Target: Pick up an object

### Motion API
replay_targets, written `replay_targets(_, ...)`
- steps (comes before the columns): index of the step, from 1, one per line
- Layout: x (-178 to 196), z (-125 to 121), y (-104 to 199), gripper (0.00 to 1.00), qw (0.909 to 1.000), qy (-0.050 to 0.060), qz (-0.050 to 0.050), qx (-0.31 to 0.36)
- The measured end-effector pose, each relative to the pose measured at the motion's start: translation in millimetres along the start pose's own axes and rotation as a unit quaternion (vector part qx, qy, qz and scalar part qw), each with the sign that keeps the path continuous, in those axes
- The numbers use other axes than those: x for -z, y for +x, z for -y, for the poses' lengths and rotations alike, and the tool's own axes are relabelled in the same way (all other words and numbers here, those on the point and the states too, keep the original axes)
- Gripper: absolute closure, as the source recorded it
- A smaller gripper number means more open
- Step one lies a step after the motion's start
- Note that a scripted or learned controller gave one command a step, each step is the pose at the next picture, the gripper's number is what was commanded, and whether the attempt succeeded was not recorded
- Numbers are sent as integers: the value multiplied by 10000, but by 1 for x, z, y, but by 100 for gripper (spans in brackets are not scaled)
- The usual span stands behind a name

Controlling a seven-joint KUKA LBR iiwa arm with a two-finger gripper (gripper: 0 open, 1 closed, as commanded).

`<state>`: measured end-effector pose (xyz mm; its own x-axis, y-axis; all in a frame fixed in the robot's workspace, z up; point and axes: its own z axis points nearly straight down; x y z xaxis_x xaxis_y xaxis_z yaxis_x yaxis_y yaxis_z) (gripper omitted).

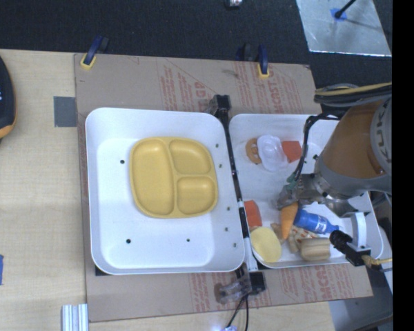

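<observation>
The arm point(355, 150) reaches in from the right and hangs low over the right bin point(262, 126), its gripper point(293, 197) down among the clutter near the bin's middle. Whether anything sits between the tips I cannot tell; the dark metal blurs into the objects beneath it. Just below it lie an orange carrot-shaped piece point(288, 219) and a blue bottle point(316, 222), touching or nearly so, with a pale yellow round piece point(265, 244) and a tan block point(313, 249) packed along the near wall. Farther back rest a clear cup point(270, 150), a brown disc point(252, 150) and a red-orange block point(291, 150). The left bin point(110, 185) carries a yellow divided plate point(172, 176). The carrot piece looks the likeliest target, so the sound play is to straddle its narrow width, keep clear of the bottle beside it, close firmly, then lift straight up so the neighbours don't drag along.
</observation>
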<state>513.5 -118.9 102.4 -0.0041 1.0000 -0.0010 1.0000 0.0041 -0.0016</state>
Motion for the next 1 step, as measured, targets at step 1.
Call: replay_targets(1, 95, -36, 61, 100, 10000, -47, -13, 37)
